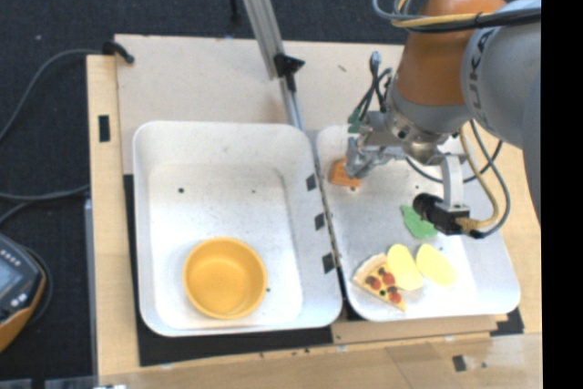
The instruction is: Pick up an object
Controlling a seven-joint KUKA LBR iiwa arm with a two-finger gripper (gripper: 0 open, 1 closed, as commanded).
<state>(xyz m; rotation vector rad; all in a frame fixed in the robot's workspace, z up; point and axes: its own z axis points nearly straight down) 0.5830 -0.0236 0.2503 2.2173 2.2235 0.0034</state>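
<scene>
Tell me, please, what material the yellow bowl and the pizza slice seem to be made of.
Yellow bowl: probably plastic, smooth and evenly coloured, with a soft sheen. Pizza slice: likely toy plastic or rubber; flat bright colours, red dots, too small to tell apart.

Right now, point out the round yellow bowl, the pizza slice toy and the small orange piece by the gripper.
Round yellow bowl (pixel 224 277), camera view, inner floor.
Pizza slice toy (pixel 378 281), camera view, topping.
Small orange piece (pixel 343 177), camera view, top face.
</scene>
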